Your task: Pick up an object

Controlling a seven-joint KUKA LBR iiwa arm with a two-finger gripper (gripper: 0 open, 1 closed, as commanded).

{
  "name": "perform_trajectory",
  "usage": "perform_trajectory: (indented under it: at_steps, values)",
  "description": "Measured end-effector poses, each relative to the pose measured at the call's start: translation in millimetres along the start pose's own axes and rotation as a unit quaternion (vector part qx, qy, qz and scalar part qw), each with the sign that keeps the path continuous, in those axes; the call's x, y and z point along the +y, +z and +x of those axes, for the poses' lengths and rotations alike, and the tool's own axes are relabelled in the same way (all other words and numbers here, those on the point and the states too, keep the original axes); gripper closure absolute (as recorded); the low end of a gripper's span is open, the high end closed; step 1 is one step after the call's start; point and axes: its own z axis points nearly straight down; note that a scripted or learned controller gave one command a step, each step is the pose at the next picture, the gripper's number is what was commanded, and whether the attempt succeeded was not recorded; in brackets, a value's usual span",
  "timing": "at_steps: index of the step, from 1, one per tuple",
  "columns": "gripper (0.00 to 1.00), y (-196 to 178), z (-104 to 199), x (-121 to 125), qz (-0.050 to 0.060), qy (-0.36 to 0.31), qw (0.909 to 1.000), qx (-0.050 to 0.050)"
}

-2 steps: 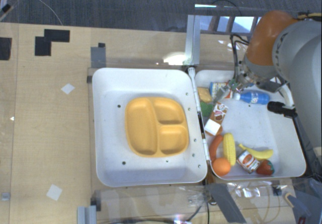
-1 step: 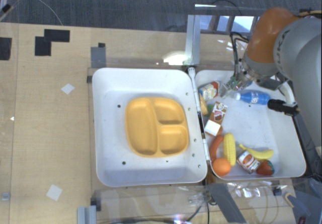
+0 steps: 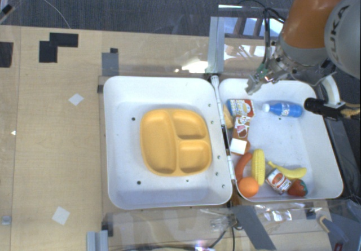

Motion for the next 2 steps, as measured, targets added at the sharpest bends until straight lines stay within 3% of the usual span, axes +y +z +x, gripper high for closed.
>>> perform_trajectory:
  at_steps: [1, 2]
  values:
    - [0.00, 9, -1, -4, 0.008, 0.002, 1.0000, 0.003]
    - [0.00, 66, -92, -32, 0.012, 0.037, 0.9992, 0.003]
